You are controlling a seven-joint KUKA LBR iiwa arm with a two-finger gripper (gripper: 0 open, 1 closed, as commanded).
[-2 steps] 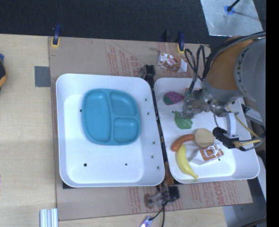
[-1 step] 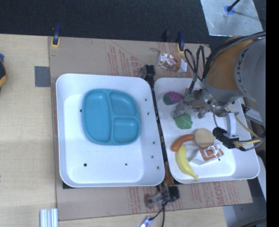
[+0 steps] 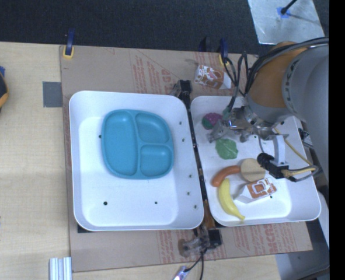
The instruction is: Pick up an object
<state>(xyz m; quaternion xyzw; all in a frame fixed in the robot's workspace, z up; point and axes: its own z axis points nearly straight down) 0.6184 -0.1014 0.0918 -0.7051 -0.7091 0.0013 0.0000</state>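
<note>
I see the table (image 3: 26,174), pale wood, with a brown cardboard sheet (image 3: 131,69) under both bins. The arm (image 3: 289,80), grey with its orange band, reaches in from the right and hangs over the upper half of the right bin (image 3: 306,209). The left bin (image 3: 131,209) holds a blue divided plate (image 3: 138,143), lying flat toward the upper middle of that bin. In the right bin I count several small things: a yellow banana (image 3: 228,200) near the front edge, an orange carrot-like piece (image 3: 225,174) just above it, a tan round piece (image 3: 252,170) touching the carrot's right end, and a small red and white packet (image 3: 260,188) just below the tan piece. A green leafy piece (image 3: 226,149) lies higher up, and a purple piece (image 3: 211,121) sits near the bin's upper left corner. The gripper (image 3: 230,128) is low between the purple and green pieces, close to both; I cannot tell how it is set, and nothing visibly sits in it. A second small packet (image 3: 209,76) lies on the cardboard beyond the right bin.
</note>
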